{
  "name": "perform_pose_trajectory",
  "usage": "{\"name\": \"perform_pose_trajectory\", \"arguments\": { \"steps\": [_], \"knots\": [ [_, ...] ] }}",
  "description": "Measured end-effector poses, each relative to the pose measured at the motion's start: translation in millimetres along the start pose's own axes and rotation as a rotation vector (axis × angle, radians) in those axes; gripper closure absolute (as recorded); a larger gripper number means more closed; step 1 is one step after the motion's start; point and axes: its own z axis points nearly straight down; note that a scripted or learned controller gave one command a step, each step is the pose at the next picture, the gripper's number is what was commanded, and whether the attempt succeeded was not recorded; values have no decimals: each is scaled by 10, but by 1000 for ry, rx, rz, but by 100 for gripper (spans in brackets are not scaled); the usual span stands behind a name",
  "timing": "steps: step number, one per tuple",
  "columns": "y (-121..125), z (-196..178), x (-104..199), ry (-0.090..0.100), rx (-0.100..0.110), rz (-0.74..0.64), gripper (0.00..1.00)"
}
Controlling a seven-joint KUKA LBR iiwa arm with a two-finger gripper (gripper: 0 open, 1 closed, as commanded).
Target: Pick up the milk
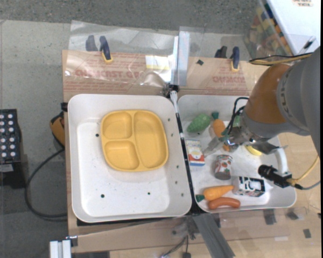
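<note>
While the carrot (218, 191) and sausage (224, 202) sit at the right bin's (282, 200) near edge, milk (194, 151) lies by its left wall; gripper (229, 140) hangs just right of it over a can (222, 166), probably empty, finger gap unclear

Setting: robotics lab test bench. Evidence: grey industrial arm with orange band (282, 98) at right of frame, over two shallow white plastic bins (81, 160) set side by side. Clear plastic sheeting (124, 52) held to brown cardboard backing (215, 77) by blue spring clamps (104, 48), top centre. Black cable (40, 168) loops over grey speckled floor (27, 63), lower left. Small plastic toy foods (222, 196) in right bin, lower right.
</note>
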Motion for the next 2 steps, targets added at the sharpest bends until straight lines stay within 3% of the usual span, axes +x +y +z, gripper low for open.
{"name": "perform_pose_trajectory", "arguments": {
  "steps": [1,2],
  "knots": [
    [-686,6,-45,8,2,37,0],
    [-450,17,-547,8,-1,-449,0]
  ]
}}
